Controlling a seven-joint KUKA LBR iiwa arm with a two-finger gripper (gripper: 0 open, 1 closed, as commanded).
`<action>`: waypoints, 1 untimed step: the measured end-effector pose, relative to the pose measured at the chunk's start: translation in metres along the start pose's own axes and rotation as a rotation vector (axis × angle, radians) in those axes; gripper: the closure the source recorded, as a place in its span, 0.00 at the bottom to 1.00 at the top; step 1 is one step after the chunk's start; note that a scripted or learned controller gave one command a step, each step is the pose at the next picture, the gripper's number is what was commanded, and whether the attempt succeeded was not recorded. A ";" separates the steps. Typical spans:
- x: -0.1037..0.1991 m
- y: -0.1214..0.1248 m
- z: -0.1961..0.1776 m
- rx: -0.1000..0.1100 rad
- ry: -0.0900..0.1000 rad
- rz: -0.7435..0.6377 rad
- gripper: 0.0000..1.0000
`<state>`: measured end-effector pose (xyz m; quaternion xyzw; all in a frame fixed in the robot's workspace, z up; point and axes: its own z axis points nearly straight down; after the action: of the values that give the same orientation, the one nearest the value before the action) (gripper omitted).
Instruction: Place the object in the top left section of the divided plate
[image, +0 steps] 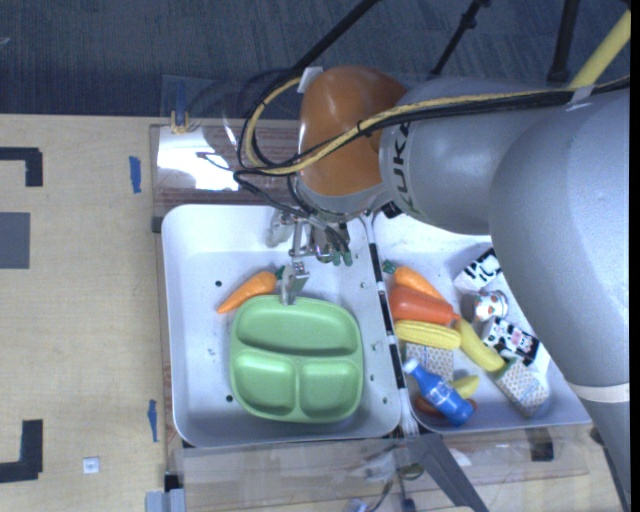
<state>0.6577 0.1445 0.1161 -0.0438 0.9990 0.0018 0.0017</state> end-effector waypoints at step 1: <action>-0.017 0.079 0.025 0.005 0.006 -0.163 0.00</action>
<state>0.6678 0.2245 0.0914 -0.1252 0.9921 -0.0008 -0.0008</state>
